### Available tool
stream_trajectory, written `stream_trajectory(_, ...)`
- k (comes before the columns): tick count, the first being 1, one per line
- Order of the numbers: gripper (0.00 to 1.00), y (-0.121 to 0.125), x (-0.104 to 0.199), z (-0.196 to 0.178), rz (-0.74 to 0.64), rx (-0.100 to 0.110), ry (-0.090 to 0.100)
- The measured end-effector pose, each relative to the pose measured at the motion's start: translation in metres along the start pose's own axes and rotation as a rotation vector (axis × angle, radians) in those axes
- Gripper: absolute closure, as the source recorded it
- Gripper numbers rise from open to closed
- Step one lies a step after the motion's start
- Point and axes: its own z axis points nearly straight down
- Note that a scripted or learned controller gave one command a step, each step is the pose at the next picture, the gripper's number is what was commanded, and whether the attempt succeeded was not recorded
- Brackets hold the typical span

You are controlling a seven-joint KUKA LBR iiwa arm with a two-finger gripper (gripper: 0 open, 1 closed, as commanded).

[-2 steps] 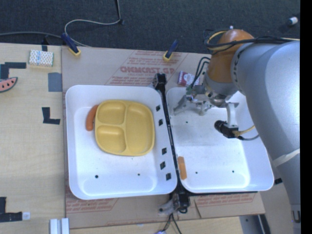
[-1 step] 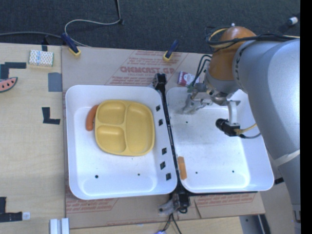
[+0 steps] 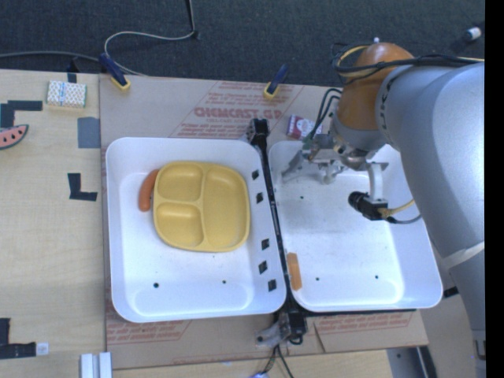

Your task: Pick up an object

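Note:
A yellow divided plate (image 3: pixel 201 206) lies in the left bin (image 3: pixel 189 294). An orange sausage-shaped piece (image 3: pixel 146 191) rests against the plate's left rim. Another small orange piece (image 3: pixel 294 270) lies at the left wall of the right bin (image 3: pixel 370 286). My gripper (image 3: pixel 309 168) hangs low over the far left corner of the right bin, below the orange wrist band (image 3: pixel 370 81). Nothing shows held in it. The grey arm (image 3: pixel 441 148) covers the right bin's far right part.
A small red and white packet (image 3: pixel 298 126) sits on the cardboard just beyond the right bin. Blue and yellow clamps (image 3: pixel 115 71) hold the cardboard's far edge. A black divider (image 3: pixel 268 203) runs between the bins.

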Motion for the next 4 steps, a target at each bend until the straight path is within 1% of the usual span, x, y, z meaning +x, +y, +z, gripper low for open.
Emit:
stream_trajectory(1, 1.0, 0.0, 0.0007, -0.0094, -0.001, 0.001, 0.001)
stream_trajectory(2, 0.0, -0.0001, 0.0008, -0.0092, -0.001, 0.001, 0.001)
stream_trajectory(3, 1.0, -0.0001, 0.0016, -0.0185, -0.001, 0.002, 0.003)
stream_trajectory(4, 0.0, -0.0001, 0.0016, -0.0184, -0.001, 0.002, 0.003)
